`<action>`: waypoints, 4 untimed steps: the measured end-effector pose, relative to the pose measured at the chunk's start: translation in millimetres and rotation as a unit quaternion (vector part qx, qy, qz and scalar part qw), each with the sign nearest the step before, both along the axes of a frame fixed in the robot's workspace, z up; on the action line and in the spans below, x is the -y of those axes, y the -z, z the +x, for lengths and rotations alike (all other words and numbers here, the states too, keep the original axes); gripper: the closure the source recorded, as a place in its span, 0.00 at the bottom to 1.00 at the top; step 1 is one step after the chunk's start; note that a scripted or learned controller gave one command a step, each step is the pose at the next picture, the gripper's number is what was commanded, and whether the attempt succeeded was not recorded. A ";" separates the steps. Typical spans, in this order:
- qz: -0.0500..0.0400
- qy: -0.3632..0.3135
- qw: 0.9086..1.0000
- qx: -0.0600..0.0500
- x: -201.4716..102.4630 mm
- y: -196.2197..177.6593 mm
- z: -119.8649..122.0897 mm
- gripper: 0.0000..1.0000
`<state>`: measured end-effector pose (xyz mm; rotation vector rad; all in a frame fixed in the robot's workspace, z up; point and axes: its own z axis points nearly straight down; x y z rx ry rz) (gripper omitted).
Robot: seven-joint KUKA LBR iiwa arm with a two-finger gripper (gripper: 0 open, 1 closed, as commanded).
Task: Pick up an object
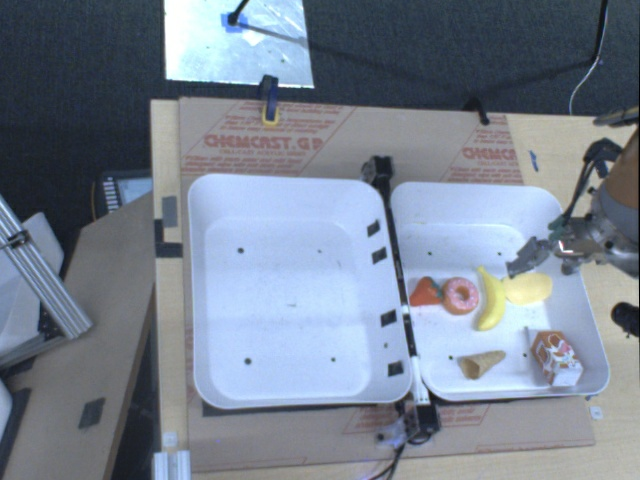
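Arm (610,233) low over right bin (450,218), above yellow lemon (530,288).

Right bin (470,213), six toys. Red strawberry (427,292) touching pink frosted donut (461,295). Banana (490,299) lying upright-ish just beside; pale yellow lemon (528,288) against its right. Tan cone (482,364) and red-white carton (556,357) nearer front edge.

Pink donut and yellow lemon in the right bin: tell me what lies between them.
The banana lies between the pink donut and the yellow lemon in the camera view.
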<state>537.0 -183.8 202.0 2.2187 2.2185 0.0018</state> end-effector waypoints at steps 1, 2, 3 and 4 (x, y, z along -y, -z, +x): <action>0.001 0.000 1.000 -0.002 5.1 32.1 5.6 0.00; 0.000 0.000 1.000 0.000 23.4 25.0 7.2 0.00; 0.001 -0.001 1.000 -0.001 22.2 44.5 11.7 0.00; 0.000 -0.001 1.000 0.001 23.3 -10.8 3.9 0.00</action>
